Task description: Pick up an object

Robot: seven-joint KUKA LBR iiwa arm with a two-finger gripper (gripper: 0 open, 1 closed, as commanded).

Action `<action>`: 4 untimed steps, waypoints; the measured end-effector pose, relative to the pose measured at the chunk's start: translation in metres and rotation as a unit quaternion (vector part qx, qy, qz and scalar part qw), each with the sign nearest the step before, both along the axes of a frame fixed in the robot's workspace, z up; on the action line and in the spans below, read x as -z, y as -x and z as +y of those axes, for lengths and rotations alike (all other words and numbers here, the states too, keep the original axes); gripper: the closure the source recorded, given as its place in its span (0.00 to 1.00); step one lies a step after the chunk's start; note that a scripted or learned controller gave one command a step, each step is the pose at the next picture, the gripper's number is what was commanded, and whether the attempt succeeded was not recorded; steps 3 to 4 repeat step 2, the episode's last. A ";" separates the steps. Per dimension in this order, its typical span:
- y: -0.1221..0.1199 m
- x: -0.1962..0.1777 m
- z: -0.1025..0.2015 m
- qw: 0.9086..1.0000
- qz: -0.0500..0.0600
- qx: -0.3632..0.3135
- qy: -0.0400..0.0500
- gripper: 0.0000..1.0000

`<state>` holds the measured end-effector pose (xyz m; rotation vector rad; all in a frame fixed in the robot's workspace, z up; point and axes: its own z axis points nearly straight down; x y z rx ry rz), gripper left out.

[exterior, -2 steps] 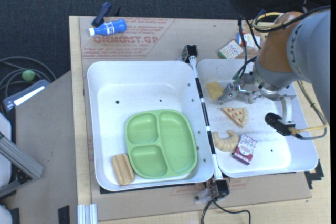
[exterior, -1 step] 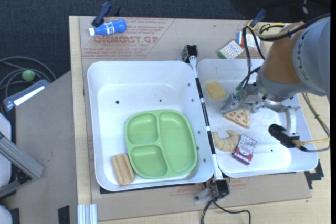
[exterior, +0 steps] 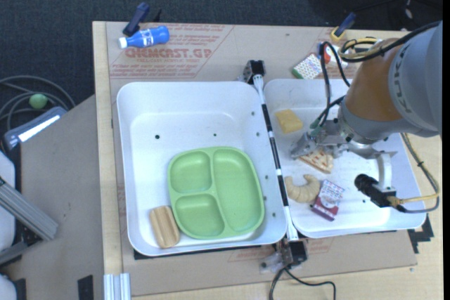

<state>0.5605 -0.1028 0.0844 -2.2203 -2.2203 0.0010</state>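
Bench cardboard (exterior: 211,38) print unreadable; gripper (exterior: 313,144) near croissant (exterior: 302,188).

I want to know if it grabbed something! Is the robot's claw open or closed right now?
Gripper: low in the right bin, by the cracker; open or closed cannot be told.

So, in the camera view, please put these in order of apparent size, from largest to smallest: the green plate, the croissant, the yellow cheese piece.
1. Green plate, clearly the largest.
2. Croissant.
3. Yellow cheese piece, slightly smaller than the croissant; this difference is small, so it is less certain.
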 end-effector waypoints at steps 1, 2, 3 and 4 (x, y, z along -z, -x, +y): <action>0.000 -0.010 0.000 1.000 0.000 0.000 0.000 1.00; 0.014 -0.100 0.075 1.000 -0.001 0.000 0.000 1.00; 0.014 -0.100 0.075 1.000 -0.001 0.000 0.000 1.00; 0.014 -0.100 0.075 1.000 -0.001 0.000 0.000 1.00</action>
